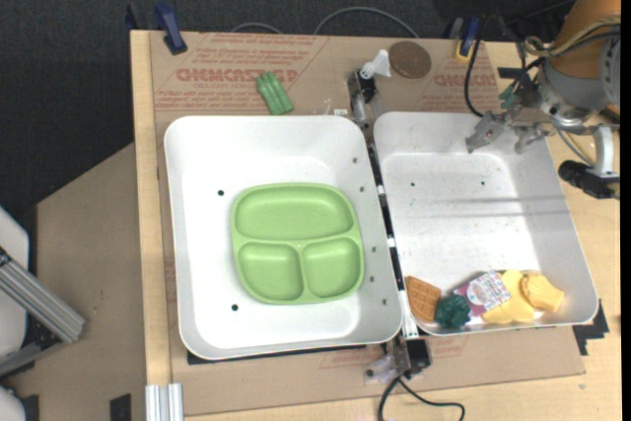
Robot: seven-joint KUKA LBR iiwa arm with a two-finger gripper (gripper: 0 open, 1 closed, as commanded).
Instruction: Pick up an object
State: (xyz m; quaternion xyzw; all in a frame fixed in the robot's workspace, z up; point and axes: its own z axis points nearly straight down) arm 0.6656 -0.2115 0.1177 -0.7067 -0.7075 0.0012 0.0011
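Note:
In the right bin (493, 212), a small heap of toy food lies against the near wall: a tan waffle piece (423, 297), a dark green broccoli (453, 312), a pink-and-white packet (487, 290) and yellow pieces (527, 299). My gripper (503, 135) hovers over that bin's far right corner, well away from the heap. It is open, and nothing sits between its fingers. The grey arm with its orange band (592, 10) comes in from the upper right.
The left bin (197, 212) holds a green divided plate (296, 243). Beyond the bins, on the cardboard, lie a green clip-like object (274, 94) and a brown disc (409, 60). Cables run along the bench's far edge.

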